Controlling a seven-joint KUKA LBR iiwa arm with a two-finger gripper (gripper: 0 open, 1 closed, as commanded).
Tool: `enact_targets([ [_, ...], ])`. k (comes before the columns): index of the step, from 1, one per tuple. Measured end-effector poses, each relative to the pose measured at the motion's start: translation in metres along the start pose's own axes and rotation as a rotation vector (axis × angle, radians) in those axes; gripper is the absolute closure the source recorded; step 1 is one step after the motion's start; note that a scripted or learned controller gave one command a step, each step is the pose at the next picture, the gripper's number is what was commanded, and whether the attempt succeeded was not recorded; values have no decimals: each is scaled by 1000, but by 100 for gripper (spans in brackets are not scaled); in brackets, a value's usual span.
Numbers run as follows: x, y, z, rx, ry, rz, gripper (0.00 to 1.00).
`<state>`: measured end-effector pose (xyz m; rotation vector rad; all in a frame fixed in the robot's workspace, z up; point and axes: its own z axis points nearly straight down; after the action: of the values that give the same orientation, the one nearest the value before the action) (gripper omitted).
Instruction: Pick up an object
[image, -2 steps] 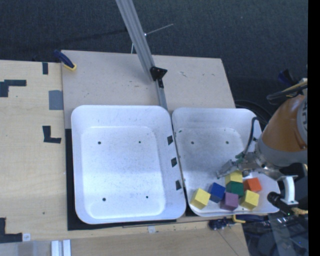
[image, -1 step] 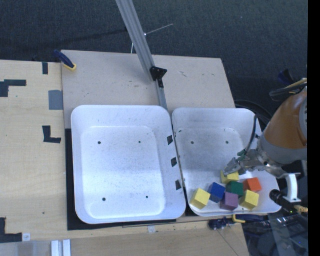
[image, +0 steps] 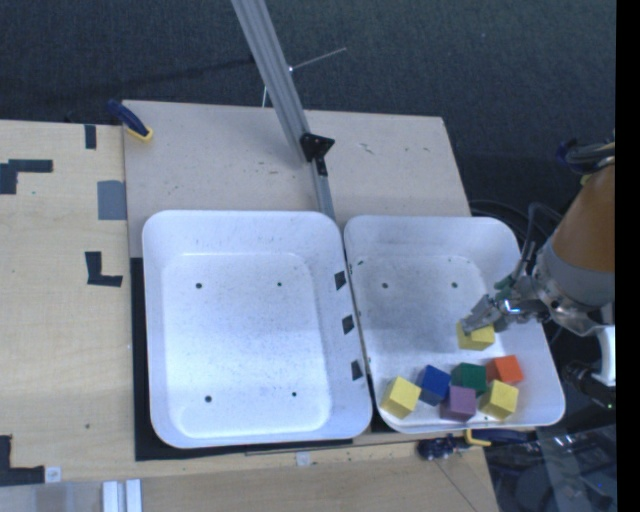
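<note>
The hand (image: 487, 322) pinches a yellow block (image: 477, 336) just beneath it; lift straight up, clear of the 6 blocks (image: 455, 388) lying below it.

- two shallow white plastic bins, left (image: 240, 330) and right (image: 420, 260), both speckled with dark dots
- along the right bin's front edge: yellow foam cube (image: 402, 396), blue cube (image: 434, 383), purple cube (image: 461, 401), green cube (image: 468, 376), orange cube (image: 506, 369), second yellow cube (image: 501, 399)
- third yellow cube (image: 477, 336) near the right edge
- pale wooden bench (image: 60, 330) with dark tape marks
</note>
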<state>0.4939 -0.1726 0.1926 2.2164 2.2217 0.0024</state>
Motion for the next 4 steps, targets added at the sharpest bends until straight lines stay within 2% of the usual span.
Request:
enact_targets([
  [1, -4, -5, -60, -1, -1, 1, 100],
  [2, -4, -4, -98, 1, 0, 0, 100],
  [3, 39, 8, -83, 6, 2, -3, 100],
  [4, 100, 26, -79, 6, 3, -6, 100],
])
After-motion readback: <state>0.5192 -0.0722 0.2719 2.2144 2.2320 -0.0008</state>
